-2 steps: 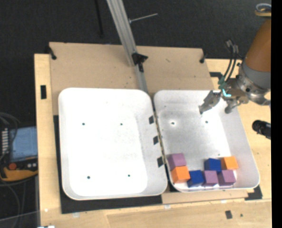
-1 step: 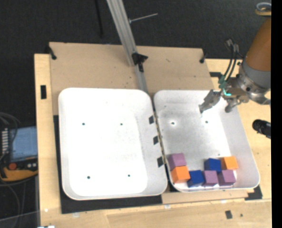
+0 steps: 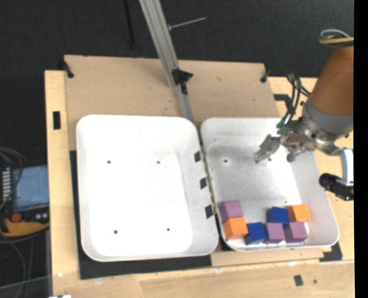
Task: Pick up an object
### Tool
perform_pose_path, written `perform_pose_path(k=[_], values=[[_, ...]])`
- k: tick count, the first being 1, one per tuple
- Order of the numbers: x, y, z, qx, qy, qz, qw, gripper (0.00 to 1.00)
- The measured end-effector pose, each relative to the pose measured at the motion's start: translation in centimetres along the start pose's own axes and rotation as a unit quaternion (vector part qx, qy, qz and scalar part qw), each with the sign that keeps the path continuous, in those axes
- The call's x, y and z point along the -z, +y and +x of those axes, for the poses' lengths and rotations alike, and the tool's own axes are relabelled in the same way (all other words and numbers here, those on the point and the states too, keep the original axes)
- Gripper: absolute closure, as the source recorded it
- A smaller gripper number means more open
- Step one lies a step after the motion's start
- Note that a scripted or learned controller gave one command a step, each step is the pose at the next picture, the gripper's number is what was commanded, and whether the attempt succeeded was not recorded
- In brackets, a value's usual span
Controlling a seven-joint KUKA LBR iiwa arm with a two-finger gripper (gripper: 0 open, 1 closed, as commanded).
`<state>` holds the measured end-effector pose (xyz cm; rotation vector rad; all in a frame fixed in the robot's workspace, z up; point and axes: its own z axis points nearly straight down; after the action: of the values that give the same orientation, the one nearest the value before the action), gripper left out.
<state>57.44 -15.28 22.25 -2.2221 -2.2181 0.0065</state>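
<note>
Blocks cluster at the near end of the right bin [image 3: 252, 135]: an orange block [image 3: 236, 227] and a purple block [image 3: 231, 209] on the left, blue, purple and orange ones to their right. They look small, rigid and light, so flat opposite faces suit me. My gripper [image 3: 277, 149] hangs over the bin's far half, fingers spread and holding nothing.

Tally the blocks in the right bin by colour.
Purple blocks: 3
Orange blocks: 2
Blue blocks: 2
Total: 7, all clustered at the near end of the right bin.
</note>
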Motion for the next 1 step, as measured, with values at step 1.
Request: perform_pose_path(k=[1], values=[[-6.11,0.02,-0.77,0.000,0.000,0.000,1.0000,0.00]])
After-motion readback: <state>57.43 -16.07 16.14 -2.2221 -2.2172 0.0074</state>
